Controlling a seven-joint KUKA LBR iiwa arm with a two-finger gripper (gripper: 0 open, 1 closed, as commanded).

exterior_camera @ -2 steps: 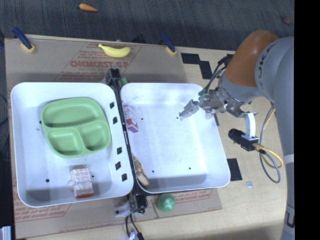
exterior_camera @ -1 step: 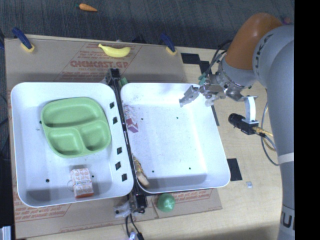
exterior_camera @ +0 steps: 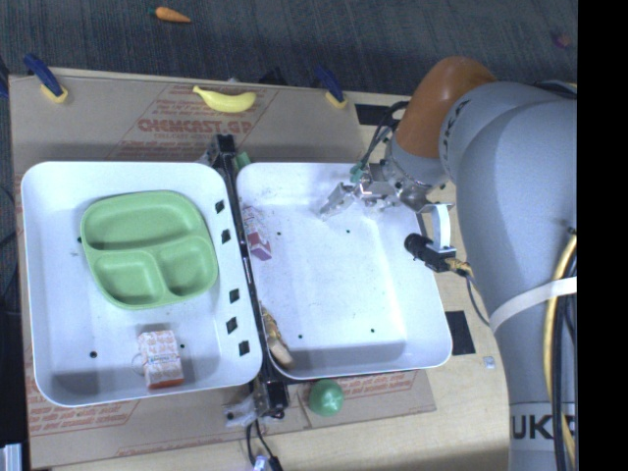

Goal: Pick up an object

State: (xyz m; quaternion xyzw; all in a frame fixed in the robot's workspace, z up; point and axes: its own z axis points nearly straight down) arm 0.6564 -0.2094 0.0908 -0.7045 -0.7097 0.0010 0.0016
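Tray [exterior_camera: 147, 246] and carton [exterior_camera: 160, 356] in left bin [exterior_camera: 39, 292]; gripper [exterior_camera: 339, 200] over right bin [exterior_camera: 343, 302]

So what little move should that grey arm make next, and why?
Probably slide toward the small red-and-white packet by the right white bin's left wall. The two-finger gripper hangs over bare bin floor near the far edge, and that packet looks like the nearest object.
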